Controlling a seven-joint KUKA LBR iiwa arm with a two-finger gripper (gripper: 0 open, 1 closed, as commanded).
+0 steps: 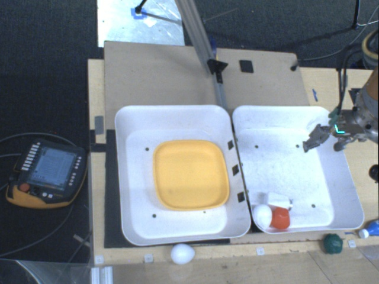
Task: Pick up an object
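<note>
Grey metal wrist, dark pincer (320, 138) fingers, small teal light, possibly an indicator, orange band at edge

no legible txt, pendant (46, 176) screen too blurred, no labels or nos. readable

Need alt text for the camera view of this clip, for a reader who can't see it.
A robot hand hovers over the right bin, which has an orange ball and a white egg in its near corner. The left bin holds a yellow plate.
</note>
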